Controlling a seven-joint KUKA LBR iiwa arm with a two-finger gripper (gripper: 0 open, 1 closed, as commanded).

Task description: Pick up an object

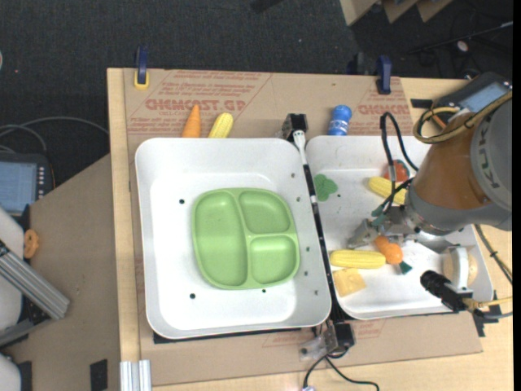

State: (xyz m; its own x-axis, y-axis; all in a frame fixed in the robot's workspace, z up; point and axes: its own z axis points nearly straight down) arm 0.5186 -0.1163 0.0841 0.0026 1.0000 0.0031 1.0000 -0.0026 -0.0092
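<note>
Hovering low in the right bin [358, 304], the gripper [376, 233] (finger state: cannot tell) sits just above the yellow corn [357, 259], with an orange carrot [392, 252] touching its right side.

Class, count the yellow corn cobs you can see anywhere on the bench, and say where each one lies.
3. One corn cob lies behind the left bin, beside a carrot. Two are in the right bin: one near its front, one farther back. The arm may hide more.
</note>
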